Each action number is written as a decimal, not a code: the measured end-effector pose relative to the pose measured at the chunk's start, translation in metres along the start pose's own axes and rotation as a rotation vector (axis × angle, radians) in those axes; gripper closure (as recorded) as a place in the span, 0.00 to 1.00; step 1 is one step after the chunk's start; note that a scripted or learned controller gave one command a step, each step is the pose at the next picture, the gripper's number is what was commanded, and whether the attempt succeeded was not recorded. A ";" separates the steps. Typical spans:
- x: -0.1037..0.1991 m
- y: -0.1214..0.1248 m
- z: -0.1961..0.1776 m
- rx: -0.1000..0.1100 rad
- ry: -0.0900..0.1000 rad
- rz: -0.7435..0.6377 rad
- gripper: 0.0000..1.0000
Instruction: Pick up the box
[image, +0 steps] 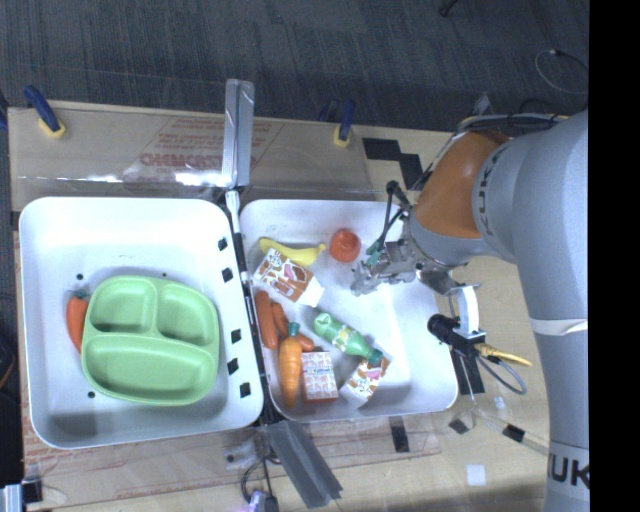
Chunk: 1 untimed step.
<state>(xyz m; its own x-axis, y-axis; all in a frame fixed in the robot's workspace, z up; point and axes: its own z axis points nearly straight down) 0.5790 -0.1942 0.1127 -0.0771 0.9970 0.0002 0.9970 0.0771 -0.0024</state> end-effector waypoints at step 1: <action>0.000 0.000 0.000 0.000 0.000 0.000 0.00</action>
<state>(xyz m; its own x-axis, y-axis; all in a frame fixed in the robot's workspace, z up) 0.5790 -0.1941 0.1127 -0.0771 0.9970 0.0001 0.9970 0.0771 -0.0023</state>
